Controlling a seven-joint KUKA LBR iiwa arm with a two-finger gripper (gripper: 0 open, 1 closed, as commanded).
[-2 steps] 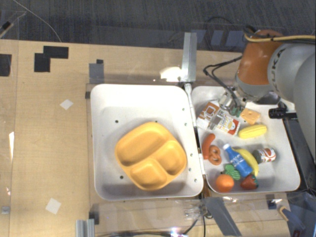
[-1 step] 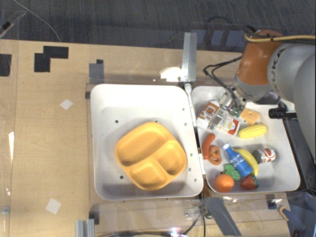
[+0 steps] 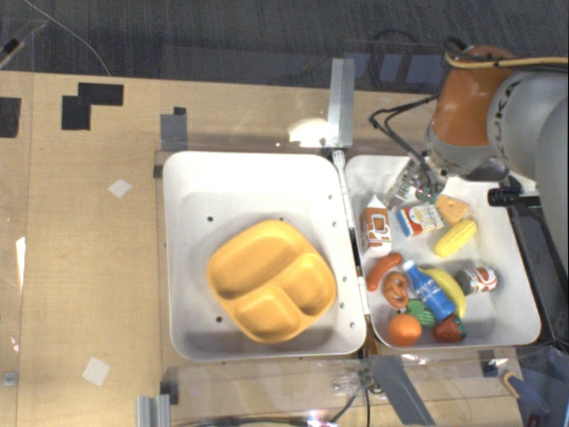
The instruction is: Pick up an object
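The right bin (image 3: 524, 323) holds several toy foods: a small milk carton (image 3: 377, 225), a white and orange box (image 3: 418, 219), a cheese wedge (image 3: 453, 208), a corn cob (image 3: 455, 237), a sausage (image 3: 384, 268), a blue bottle (image 3: 428, 294), a banana (image 3: 448, 289), a can (image 3: 480, 279), an orange (image 3: 404, 329) and a strawberry (image 3: 449, 330). My gripper (image 3: 416, 186) hangs at the back of this bin, just above the box and beside the carton. Nothing shows between its fingers.
The left bin (image 3: 191, 194) holds a yellow divided plate (image 3: 271, 279). A metal post (image 3: 341, 105) stands behind the wall between the bins. The grey arm with its orange band (image 3: 467, 105) reaches in from the upper right. Black cables run behind it.
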